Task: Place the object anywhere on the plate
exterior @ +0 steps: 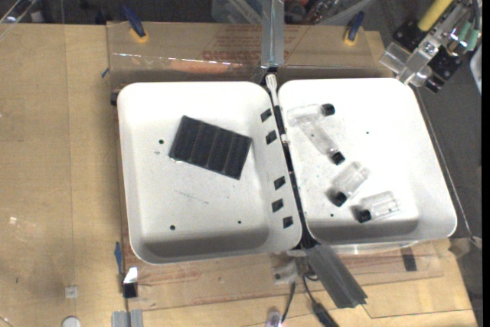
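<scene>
The small clear, black-capped pieces (375,206) crowded at lower right in the right bin (390,126) look slippery and may be nudged aside or dropped short of the dark ribbed plate (210,147) in the left bin (153,199), while I cannot tell how wide the jaws stand at upper right.

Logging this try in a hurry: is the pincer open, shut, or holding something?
Pincer: cannot be told from this view; it hangs beyond the far right corner of the right bin.
</scene>
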